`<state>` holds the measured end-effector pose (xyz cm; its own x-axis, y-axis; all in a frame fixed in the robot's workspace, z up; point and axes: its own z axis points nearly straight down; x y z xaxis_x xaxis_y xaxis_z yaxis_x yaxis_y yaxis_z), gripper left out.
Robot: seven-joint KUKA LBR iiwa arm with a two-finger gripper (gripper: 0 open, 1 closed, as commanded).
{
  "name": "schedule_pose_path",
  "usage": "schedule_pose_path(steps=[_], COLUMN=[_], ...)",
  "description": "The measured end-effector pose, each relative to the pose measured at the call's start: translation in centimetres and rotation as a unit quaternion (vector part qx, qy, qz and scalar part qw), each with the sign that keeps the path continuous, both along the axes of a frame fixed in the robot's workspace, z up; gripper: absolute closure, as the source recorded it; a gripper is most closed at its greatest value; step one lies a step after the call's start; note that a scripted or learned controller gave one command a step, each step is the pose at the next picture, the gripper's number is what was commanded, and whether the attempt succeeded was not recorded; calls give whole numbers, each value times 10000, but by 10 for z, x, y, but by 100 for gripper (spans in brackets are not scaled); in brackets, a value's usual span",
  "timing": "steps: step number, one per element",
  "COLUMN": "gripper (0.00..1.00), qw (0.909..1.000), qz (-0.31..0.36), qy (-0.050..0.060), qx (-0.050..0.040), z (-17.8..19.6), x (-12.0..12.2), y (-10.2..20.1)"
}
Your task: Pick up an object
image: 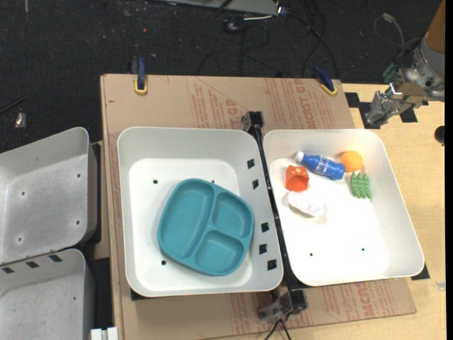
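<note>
Camera view has the pincer (380,109) hovering over the surface beyond the top right corner of the right bin (396,253), and whether it is open or closed cannot be told. 5 things cluster in that bin's upper half: a blue bottle (320,165), an orange ball (352,161), a red cup (297,178), a green toy (360,185) and a white object (308,205). A teal divided tray (205,226) lies in the left bin (141,154).

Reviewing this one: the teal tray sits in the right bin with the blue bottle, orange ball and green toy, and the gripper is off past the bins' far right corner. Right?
Not quite. The camera view shows the teal tray alone in the left bin. The blue bottle, orange ball and green toy do lie in the right bin, with the gripper past its far corner.
</note>
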<state>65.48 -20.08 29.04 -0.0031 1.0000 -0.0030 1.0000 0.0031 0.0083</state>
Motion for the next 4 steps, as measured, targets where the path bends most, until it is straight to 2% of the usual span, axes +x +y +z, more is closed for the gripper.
schedule_pose_path(steps=[1, 4], gripper=[100, 100], qw=[10000, 10000], qz=[19, 25], qy=[41, 55], qx=[22, 21], z=[-1, -6], x=[-18, -59], y=[56, 215])
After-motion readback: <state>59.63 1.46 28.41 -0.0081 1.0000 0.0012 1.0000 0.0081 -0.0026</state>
